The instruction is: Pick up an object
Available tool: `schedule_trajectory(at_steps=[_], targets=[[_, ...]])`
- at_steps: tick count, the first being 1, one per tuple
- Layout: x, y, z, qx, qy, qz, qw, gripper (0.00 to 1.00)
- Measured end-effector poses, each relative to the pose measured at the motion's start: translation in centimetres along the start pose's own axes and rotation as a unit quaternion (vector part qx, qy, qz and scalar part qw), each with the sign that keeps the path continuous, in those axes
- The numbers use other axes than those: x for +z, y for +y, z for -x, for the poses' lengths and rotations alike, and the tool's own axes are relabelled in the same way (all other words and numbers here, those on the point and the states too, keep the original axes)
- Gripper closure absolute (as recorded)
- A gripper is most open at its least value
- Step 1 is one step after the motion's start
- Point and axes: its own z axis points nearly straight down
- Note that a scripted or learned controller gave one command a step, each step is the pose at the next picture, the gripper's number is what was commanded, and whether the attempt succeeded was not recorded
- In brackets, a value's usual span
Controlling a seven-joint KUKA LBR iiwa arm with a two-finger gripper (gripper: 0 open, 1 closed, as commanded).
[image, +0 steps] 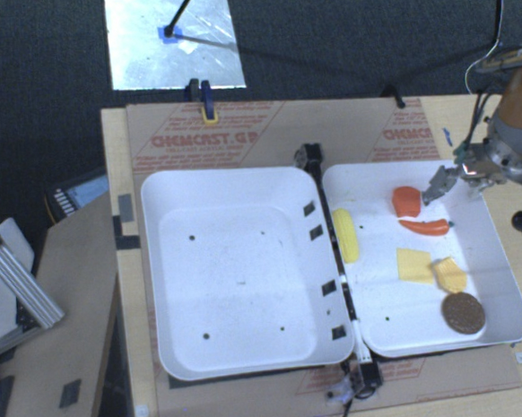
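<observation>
Even overhead light, soft shadows inside the white bins [232,183], glare on a foil sheet [174,37], slightly grainy.

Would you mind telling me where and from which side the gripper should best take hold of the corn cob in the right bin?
Probably from straight above, across the middle of the corn cob. It lies flat and lengthwise beside the divider wall of the right bin, so fingers closing across its narrow width need room on the wall side.

Two white bins on the desk [264,126]. The left bin [239,277] is bare; the right bin [494,257] holds a corn cob [345,234], orange piece [406,201], red chili [424,227], yellow slice [415,265], yellow chunk [451,275] and brown disc [463,312]. The end effector [441,184] hangs just beside the orange piece.
</observation>
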Motion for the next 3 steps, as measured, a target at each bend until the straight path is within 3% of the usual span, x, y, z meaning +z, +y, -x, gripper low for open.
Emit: schedule_trajectory(at_steps=[2, 3], targets=[[0.0, 0.0, 0.0, 0.000, 0.000, 0.000, 1.0000, 0.00], [-19.1, -1.9, -9.6, -0.005, 0.000, 0.009, 0.9999, 0.00]])
